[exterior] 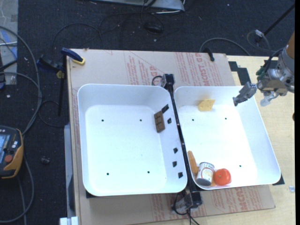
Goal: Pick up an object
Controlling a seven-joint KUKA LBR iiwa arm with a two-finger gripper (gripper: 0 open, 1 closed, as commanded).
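Observation:
My gripper (254, 97) hangs over the far right rim of the right bin (262, 139), open, with nothing between its fingers. A yellow wedge (206, 105) lies in that bin's far part, to the left of the gripper and apart from it. In the bin's near left corner a small tin can (205, 172) sits between a red tomato (222, 176) and an orange carrot (192, 161). A brown chocolate bar (160, 121) lies in the left bin (93, 125), near its right wall.
The two bins meet at a dark divider (176, 125) with black clips. They rest on a cardboard sheet (122, 64). A blue and yellow clamp (74, 56) grips the sheet's far left corner. Cables run across the dark floor behind.

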